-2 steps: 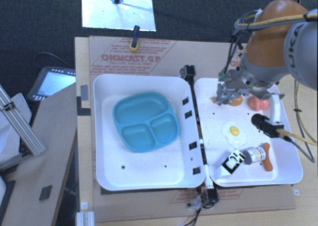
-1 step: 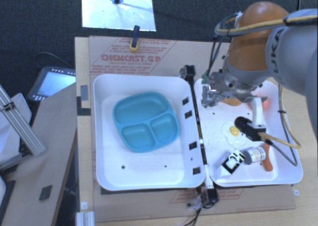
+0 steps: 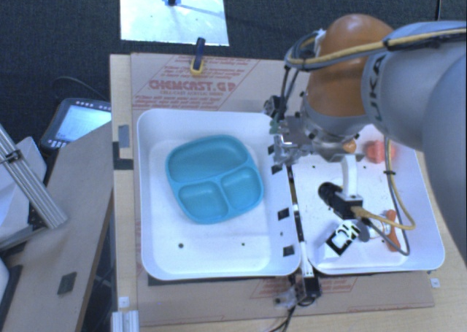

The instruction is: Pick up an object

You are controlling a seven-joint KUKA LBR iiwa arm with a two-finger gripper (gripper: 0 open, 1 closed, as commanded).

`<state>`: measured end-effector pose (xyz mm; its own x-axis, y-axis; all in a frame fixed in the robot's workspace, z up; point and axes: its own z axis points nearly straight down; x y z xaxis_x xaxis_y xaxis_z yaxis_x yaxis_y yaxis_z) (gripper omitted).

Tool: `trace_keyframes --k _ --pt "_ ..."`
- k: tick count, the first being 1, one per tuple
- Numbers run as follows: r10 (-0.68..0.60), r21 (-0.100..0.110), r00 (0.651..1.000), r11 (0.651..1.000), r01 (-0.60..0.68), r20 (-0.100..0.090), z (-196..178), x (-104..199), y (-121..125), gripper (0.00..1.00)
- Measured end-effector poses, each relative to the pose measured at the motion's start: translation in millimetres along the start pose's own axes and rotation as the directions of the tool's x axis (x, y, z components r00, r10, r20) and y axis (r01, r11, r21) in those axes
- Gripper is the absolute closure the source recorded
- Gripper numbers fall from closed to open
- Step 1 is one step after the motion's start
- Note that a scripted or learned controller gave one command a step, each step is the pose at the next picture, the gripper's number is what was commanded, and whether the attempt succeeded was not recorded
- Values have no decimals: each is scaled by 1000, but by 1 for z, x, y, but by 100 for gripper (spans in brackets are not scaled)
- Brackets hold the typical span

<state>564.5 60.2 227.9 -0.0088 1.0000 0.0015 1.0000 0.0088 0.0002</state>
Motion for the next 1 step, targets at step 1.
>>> trace_keyframes --k 1 --pt "0 1 1000 1000 0 0 12 50 -9 100"
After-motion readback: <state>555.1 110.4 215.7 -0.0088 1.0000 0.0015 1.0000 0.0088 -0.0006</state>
